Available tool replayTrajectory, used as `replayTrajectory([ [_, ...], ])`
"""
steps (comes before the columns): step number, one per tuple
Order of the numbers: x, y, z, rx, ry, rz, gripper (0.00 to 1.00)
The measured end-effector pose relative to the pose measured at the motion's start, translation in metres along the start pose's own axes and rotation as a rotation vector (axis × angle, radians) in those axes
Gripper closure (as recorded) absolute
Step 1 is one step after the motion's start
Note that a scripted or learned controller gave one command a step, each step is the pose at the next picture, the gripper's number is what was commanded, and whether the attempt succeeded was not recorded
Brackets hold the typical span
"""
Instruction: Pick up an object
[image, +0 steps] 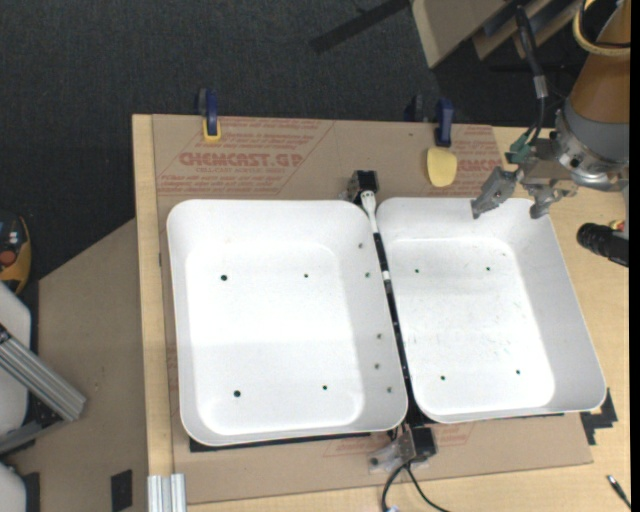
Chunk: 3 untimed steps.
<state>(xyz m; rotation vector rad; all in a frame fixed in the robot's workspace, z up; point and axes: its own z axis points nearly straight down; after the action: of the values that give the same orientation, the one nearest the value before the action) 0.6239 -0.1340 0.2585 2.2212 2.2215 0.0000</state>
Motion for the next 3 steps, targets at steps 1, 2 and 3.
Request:
replayTrajectory([
  [1,0.008,-0.031,-0.158,-0.020,-0.004,-0.002,0.00],
  [2,0.008,-0.030,-0.158,-0.007,-0.003,-0.002,1.00],
  [3,0.048,-0.020,-0.057,0.009,0.003,-0.004,1.00],
])
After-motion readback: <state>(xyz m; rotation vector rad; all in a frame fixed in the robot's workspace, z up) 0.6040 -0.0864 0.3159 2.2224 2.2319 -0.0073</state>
